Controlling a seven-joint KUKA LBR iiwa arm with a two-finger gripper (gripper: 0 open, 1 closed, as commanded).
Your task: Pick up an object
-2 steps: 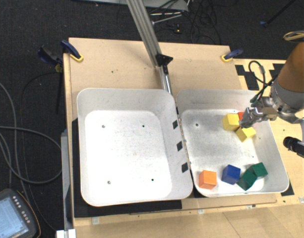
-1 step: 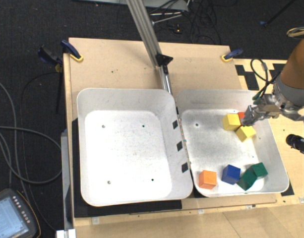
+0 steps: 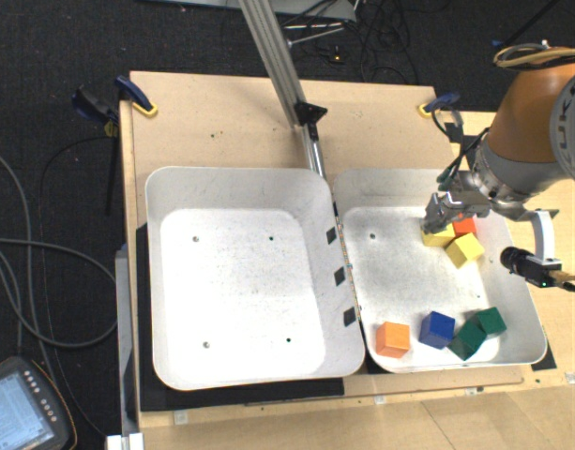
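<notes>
My gripper [image 3: 443,219] hangs low over the far right part of the right bin [image 3: 390,261]. Its tip sits right at a cluster of blocks: a yellow block [image 3: 438,238] just under it, a small red-orange block [image 3: 464,225] beside it, and a second yellow block [image 3: 465,249] slightly nearer the camera. Along the bin's front edge lie an orange block [image 3: 393,338], a blue block [image 3: 437,329] and two dark green blocks [image 3: 470,339] [image 3: 491,321]. The fingers are hidden by the wrist.
The left bin [image 3: 235,275] sits beside the right one on the wooden bench [image 3: 221,120]. A slanted metal pole [image 3: 273,50] runs from the top down to the bins' shared edge. Clamps sit at the bench's far corners [image 3: 137,97].
</notes>
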